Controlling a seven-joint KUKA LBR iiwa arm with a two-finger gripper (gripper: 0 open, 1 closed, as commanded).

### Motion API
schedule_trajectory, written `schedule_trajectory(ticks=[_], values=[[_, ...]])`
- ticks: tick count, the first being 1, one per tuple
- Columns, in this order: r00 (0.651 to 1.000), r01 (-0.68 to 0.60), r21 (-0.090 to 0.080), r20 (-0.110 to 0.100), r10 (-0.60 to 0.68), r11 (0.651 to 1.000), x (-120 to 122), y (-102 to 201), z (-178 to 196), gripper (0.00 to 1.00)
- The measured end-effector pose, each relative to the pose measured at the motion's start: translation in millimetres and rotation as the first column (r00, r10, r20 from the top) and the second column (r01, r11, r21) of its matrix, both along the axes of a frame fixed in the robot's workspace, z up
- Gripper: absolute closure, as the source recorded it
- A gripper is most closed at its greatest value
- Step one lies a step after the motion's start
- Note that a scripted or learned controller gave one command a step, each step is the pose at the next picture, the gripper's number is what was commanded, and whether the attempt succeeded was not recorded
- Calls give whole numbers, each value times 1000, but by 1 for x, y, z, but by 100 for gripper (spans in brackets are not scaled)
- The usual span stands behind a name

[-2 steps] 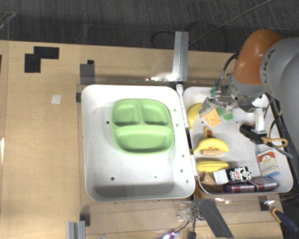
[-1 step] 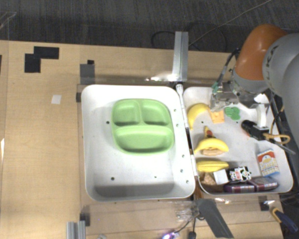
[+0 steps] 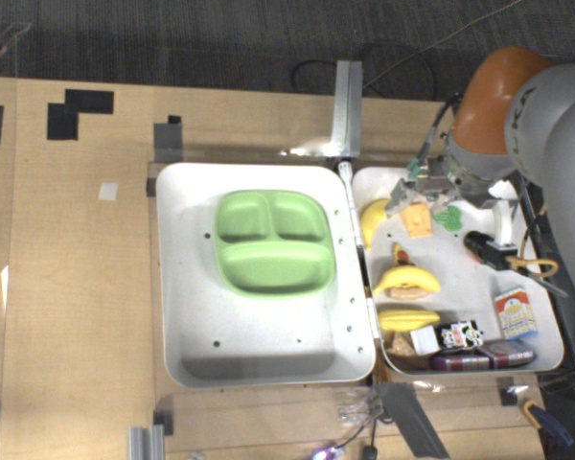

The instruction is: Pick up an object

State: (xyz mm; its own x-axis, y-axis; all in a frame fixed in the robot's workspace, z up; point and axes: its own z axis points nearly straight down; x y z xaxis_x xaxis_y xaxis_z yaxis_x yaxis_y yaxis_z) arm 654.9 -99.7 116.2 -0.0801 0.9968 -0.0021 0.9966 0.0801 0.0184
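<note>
My gripper (image 3: 414,199) hangs low over the back of the right bin (image 3: 554,349), reaching in from the right. Directly under it is a small orange block (image 3: 418,221), touching or nearly touching the gripper; whether it is gripped I cannot tell. A small green piece (image 3: 448,220) lies just to the right of the block. A yellow rounded fruit (image 3: 373,221) lies to its left against the bin wall. Two bananas (image 3: 408,281) (image 3: 401,319) rest nearer the front.
Along the right bin's front lie a white block (image 3: 424,340), a black-and-white patterned box (image 3: 461,333), a dark purple tube (image 3: 481,358) and a small blue-and-red carton (image 3: 515,314). The left bin (image 3: 184,353) holds a green divided plate (image 3: 273,241).
</note>
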Motion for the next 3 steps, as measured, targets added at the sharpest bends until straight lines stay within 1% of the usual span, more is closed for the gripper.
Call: schedule_trajectory(ticks=[1, 2, 3], values=[[998, -66, 1, -19, 66, 998, 9, -23, -24, 0], [998, -68, -3, -1, 68, 998, 13, -21, -11, 100], [997, -74, 1, -10, 74, 997, 15, 69, 82, 100]])
